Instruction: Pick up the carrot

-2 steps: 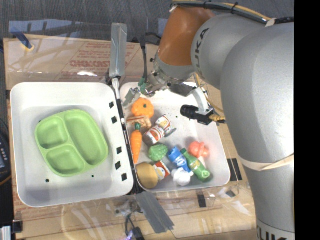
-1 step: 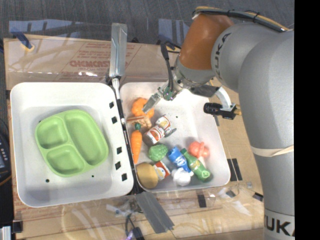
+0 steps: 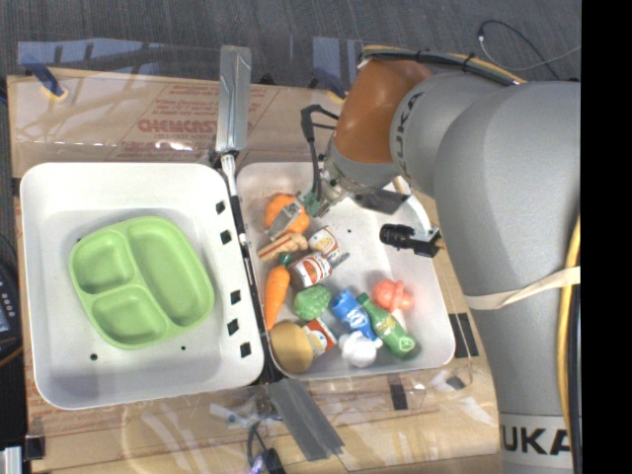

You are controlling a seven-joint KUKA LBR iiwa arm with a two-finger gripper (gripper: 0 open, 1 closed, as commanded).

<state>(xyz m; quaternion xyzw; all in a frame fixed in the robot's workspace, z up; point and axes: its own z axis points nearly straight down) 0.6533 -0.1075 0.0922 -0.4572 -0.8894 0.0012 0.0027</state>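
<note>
The carrot (image 3: 276,296) is orange with a green top and lies along the left wall of the right bin (image 3: 427,282), tip pointing toward the front. My gripper (image 3: 314,203) is low over the back of that bin, beside a rounder orange toy (image 3: 281,209). It is well behind the carrot and apart from it. The wrist and arm body (image 3: 380,117) cover the bin's back right part.
Around the carrot lie two small cans (image 3: 316,255), a green vegetable (image 3: 314,301), a blue bottle (image 3: 348,312), a potato (image 3: 290,345), a green bottle (image 3: 397,338) and a red fruit (image 3: 392,294). The left bin (image 3: 39,265) holds a green divided plate (image 3: 143,282).
</note>
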